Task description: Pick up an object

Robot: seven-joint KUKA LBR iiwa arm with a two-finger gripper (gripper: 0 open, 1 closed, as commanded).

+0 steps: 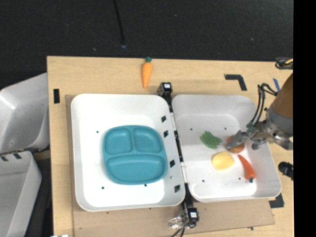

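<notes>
The orange-brown object [236, 145] lies in the right bin [207, 105], toward three o'clock, just beside the green leafy toy [211, 140] and above the yellow lemon-like piece [222, 161]. The claw [243, 139] sits low right over it, reaching in from three o'clock, apparently because this piece is nearest the arm. Whether the claw is spread or closed cannot be told, nor whether it grips anything. A red pepper [248, 168] lies at five o'clock. The left bin [84, 107] carries a blue divided plate [134, 153]; a carrot [146, 72] rests on the worktop [98, 73] at twelve.
</notes>
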